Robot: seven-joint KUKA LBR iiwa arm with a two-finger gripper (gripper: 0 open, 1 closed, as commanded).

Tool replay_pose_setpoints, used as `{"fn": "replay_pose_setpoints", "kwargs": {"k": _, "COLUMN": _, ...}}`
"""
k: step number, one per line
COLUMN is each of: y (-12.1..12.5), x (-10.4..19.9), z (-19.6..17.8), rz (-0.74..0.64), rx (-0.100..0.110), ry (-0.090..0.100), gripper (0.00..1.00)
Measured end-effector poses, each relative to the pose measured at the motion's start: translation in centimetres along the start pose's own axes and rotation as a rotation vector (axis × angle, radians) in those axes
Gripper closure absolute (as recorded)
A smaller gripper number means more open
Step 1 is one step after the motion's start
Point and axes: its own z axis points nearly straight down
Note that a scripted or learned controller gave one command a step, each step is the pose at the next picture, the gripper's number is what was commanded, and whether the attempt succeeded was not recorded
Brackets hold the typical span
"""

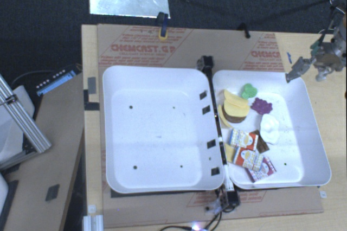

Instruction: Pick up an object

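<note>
1. Gripper [306, 70] hangs at two o'clock of the right bin [312, 116], over its rim; fingers spread, pinching nothing.
2. Objects sit clustered toward nine o'clock of that bin, well apart from the gripper.
3. Risk: pieces touch and overlap, so a descent may land between two, nudge them aside, or snag the centre divider [214, 110].
4. Count: one green piece [249, 90], one purple piece [262, 106], one yellow-and-brown piece [235, 108], one white lump [270, 128], three printed packets [249, 151].
5. Left bin [157, 127]: one.
</note>
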Motion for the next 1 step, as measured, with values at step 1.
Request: {"fn": "replay_pose_setpoints", "kwargs": {"k": 1, "y": 5.26, "x": 6.70, "z": 9.58, "rz": -0.008, "rx": 0.004, "ry": 0.004, "gripper": 0.00}}
